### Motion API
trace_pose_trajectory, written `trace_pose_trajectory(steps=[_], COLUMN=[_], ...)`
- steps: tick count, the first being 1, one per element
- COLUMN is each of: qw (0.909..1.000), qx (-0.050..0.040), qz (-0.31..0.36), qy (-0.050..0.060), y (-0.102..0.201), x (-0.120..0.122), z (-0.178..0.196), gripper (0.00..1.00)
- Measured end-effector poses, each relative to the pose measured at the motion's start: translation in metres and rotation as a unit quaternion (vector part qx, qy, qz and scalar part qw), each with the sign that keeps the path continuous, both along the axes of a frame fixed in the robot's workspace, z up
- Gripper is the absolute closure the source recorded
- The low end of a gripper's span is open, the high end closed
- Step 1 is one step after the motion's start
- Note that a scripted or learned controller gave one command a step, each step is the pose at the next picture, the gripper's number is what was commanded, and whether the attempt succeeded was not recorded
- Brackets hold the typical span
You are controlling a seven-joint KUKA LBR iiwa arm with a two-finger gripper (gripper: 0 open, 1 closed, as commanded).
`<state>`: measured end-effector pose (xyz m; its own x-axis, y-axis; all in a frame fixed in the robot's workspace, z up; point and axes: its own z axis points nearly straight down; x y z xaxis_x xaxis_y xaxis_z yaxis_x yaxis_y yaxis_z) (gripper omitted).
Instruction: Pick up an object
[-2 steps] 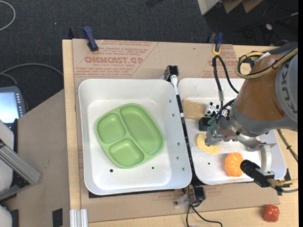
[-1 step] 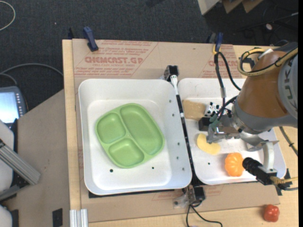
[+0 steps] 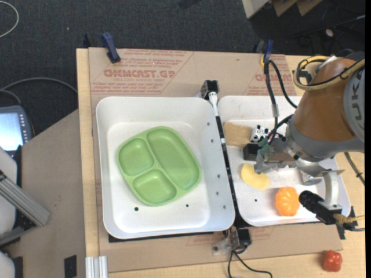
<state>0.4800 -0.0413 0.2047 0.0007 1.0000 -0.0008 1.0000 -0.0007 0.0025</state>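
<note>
Poised over right bin [image 3: 246, 106]: fingers [image 3: 261, 165], spread impossible to tell, touching yellow banana-like piece [image 3: 255, 177] at six o'clock; orange pumpkin [image 3: 286, 201] at four o'clock.

Divided plate [image 3: 158, 165] in left bin [image 3: 110, 155]; pumpkin [image 3: 286, 201] in right bin [image 3: 249, 213], near front.

— What sort of place is this?
— A robotics lab — left of the gripper [image 3: 262, 162], two white bins [image 3: 110, 155] sit on a clamped board [image 3: 139, 68]; loose cables [image 3: 278, 80] run behind it, dark carpet [image 3: 46, 22] beyond.
</note>
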Motion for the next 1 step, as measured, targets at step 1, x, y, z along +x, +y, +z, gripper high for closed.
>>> trace_pose_trajectory(steps=[1], qw=[1.0], qx=[-0.0004], qz=[0.0], qy=[-0.001], y=[0.0], x=[0.0005], z=[0.0099], gripper=[1.0])
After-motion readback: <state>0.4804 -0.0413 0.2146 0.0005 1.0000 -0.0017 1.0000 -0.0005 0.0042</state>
